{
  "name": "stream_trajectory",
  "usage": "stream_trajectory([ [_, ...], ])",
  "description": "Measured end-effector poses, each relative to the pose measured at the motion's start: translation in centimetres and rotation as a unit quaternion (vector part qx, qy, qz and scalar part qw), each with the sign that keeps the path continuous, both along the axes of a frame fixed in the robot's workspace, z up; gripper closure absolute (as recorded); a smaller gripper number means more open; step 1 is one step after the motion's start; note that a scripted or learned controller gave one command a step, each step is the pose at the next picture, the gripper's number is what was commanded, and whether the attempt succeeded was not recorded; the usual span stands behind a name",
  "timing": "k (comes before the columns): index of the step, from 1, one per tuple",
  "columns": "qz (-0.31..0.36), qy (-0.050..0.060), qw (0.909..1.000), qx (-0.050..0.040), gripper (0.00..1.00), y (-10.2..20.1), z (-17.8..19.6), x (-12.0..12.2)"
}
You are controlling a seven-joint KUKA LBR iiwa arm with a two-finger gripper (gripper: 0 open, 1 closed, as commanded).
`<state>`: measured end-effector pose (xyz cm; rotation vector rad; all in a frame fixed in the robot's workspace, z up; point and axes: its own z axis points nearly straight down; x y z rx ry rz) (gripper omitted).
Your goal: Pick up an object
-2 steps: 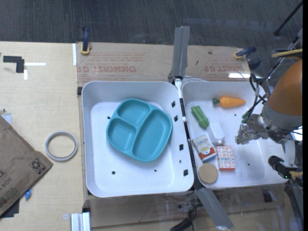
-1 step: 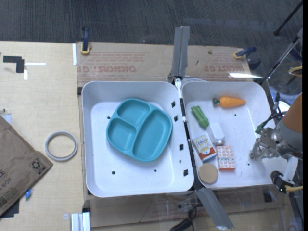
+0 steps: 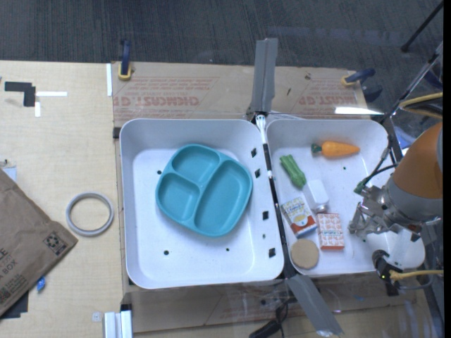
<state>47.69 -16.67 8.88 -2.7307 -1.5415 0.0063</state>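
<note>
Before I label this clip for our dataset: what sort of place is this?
Probably a robotics lab bench set up for pick-up trials: two white bins side by side, toy food like a carrot and a teal divided plate, and a robot arm's gripper reaching in.

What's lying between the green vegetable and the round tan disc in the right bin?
In the camera view, between the green vegetable and the round tan disc lie a small white block and a small printed carton.
</note>
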Motion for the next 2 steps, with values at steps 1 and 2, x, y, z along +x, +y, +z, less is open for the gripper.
stream_trajectory([
  [1, -0.155, 0.001, 0.988, -0.0018, 1.0, 2.3, 0.7, 0.0],
  [2, -0.32, 0.001, 0.9475, -0.004, 1.0, 9.9, 10.0, 0.1],
])
